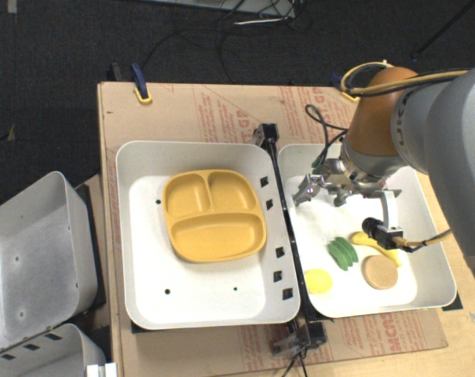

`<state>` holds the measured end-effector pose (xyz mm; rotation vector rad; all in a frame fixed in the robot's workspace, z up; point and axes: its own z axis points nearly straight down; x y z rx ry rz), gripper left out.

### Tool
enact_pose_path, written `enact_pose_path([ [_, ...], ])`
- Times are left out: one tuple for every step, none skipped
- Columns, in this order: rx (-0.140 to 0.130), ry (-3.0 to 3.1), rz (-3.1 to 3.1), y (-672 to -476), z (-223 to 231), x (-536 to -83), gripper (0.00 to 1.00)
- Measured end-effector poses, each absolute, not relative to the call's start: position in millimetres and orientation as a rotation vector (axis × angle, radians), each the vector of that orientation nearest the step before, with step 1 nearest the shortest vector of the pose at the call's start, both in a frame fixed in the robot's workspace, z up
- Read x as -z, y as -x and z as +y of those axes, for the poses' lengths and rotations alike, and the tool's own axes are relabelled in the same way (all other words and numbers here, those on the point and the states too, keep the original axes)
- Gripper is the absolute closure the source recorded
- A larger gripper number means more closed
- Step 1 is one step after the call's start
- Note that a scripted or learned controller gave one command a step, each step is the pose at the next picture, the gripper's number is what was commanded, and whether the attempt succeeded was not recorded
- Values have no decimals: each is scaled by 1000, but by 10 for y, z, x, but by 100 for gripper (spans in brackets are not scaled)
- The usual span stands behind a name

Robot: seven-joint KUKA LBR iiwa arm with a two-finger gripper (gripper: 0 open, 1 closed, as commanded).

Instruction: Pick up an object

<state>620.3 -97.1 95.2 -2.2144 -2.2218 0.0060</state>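
One gripper [322, 188]: poised over the far-left part of the right-hand bin [312, 230], close to that bin's left wall. I cannot tell from this view how far open it is. I see no object in its grasp.
Arm [378, 124]: grey with an orange band, entering across the far-right corner of the same bin.
Green piece [343, 252]: closest object to the gripper. It lies on the bin floor about mid-width, toward the near edge, and is apart from the gripper.
Yellow curved piece [368, 243]: just beside the green piece, on the side toward the bin's right wall, and partly covered by robot hardware.
Tan disc [380, 272]: lies flat toward the near-right corner, just beside the curved piece.
Yellow disc [318, 281]: lies flat at the near-left corner, near the green piece; whether they touch I cannot tell.
Left-hand bin [143, 210]: set against the right-hand bin along their shared edge.
Yellow plate [213, 214]: three compartments, lying flat about the centre of the left-hand bin, well apart from the gripper.
Bench [198, 108]: brown board under both bins.
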Motion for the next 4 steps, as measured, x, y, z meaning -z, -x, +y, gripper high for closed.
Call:
enact_pose_path([
  [-1,2221,-2221,-6203,-968,-922,0],
  [1,2223,-2221,-6210,-968,-1029,100],
  [5,2221,-2227,-6196,-934,-1466,100],
  [6,2222,-2229,-6213,-935,-2002,100],
])
